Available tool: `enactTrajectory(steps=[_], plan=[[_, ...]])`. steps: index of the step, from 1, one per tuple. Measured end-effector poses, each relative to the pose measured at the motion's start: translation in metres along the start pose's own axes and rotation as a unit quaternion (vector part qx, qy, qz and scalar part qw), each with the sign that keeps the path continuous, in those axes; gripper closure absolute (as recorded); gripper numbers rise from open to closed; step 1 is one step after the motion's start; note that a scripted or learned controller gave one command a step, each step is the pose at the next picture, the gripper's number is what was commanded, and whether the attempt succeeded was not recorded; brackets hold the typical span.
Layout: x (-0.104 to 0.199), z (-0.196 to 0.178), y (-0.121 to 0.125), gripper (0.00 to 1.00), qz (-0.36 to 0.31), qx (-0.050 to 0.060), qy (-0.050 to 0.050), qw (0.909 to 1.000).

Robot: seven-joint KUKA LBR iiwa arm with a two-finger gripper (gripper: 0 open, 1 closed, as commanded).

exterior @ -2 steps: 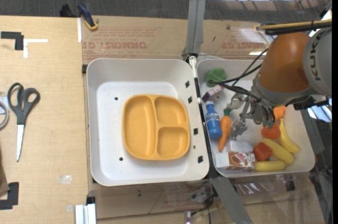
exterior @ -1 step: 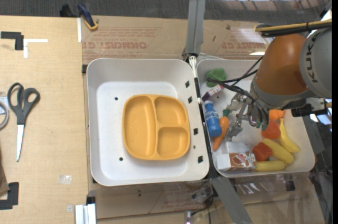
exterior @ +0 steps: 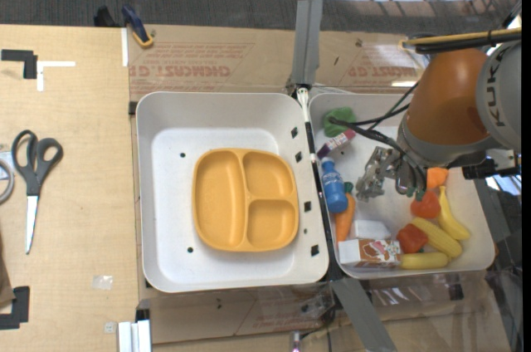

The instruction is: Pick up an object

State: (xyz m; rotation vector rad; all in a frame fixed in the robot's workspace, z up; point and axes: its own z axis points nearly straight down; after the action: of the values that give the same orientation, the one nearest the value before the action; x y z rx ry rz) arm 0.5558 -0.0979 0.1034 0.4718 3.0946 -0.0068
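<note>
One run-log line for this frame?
tool: above right bin, nothing visibly held | blue bottle: lying in right bin | yellow plate: in left bin

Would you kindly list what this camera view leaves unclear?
- Metal two-finger gripper: blurred and small in the camera view, so any contact with an object is unreadable.
- Green soft item: partly crossed by black cables.
- Yellow plastic bananas: partly under the grey and orange arm.
- Small printed carton: label too small to read.
</note>
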Motion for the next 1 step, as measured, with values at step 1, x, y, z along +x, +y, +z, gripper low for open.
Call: enactTrajectory(steps=[1], plan=[[-0.0414, -0.188, 0.0203, 1.0, -0.1, -0.002, 0.005, 0.995]])
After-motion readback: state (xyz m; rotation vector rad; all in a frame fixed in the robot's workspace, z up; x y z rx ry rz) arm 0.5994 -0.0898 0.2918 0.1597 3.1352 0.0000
